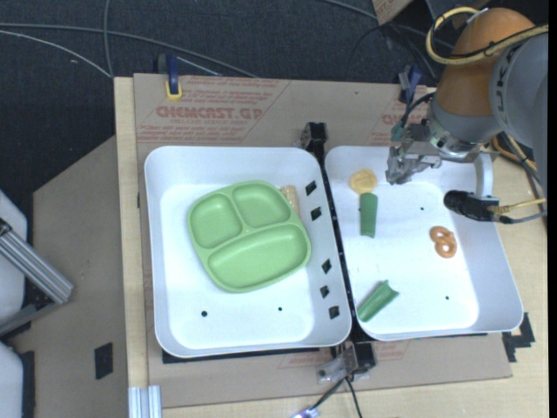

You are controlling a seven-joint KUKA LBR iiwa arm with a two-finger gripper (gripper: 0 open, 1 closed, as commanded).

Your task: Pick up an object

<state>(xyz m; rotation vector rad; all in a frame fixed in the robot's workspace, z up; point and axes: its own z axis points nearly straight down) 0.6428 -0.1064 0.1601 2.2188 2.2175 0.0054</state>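
Nearest the camera, in the right bin (496, 307), a green wedge (377, 300) lies tilted against the front left corner, hard by the wall where my fingers would have little room. Farther in, an orange pretzel (445, 242) lies flat on bare floor, well apart from everything, which I judge makes it the easiest take. Left of it a green stick (368, 214) lies lengthwise, pointing away from the camera, and just past its far end sits a yellow piece (363, 181). Across the divider, the left bin (165, 233) holds a green tray (250, 235) set at a slant, with a tan scrap (290, 198) tucked at its far right edge.

At the back of the right bin I hang wrist-down, my gripper (398, 171) just beside the yellow piece, to its right. From this angle I cannot tell how my jaws stand, and nothing shows between them. I judge the yellow piece to be my target, since I am low and nearest to it; the pick is not yet made.
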